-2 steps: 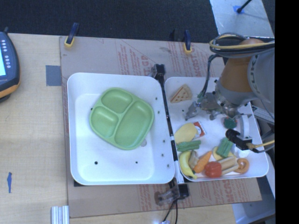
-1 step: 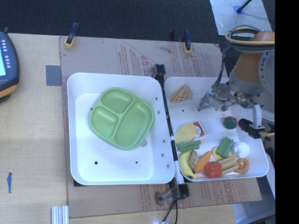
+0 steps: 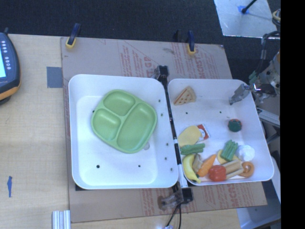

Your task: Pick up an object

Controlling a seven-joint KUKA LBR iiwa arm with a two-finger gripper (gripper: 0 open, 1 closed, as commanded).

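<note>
1. Start from where the pincer (image 3: 238, 95) hangs: at the far right corner of the right bin (image 3: 209, 86), just over the white floor, nothing between its tips. Open or closed: cannot tell from this slant.
2. Choose a target that stands alone. Best candidate, by judgement: the small dark green ball (image 3: 234, 124), lying apart from the rest, near the bin's right side and just in front of the pincer.
3. Second choice: the tan wedge (image 3: 185, 96) at the far left of that bin, also clear of neighbours but flat, so likely harder to grip.
4. Avoid the near heap, where banana (image 3: 189, 168), carrot (image 3: 207, 165), tomato (image 3: 217, 172) and green stalks (image 3: 229, 150) touch or overlap; a descent there risks nudging several at once.
5. Spread wide before descending, centre over the ball, drop straight down, close gently: a round thing may roll out sideways.
6. Keep off the right bin wall while lowering.
7. Leave the left bin (image 3: 81, 128) with its green divided plate (image 3: 125, 120) alone.
</note>
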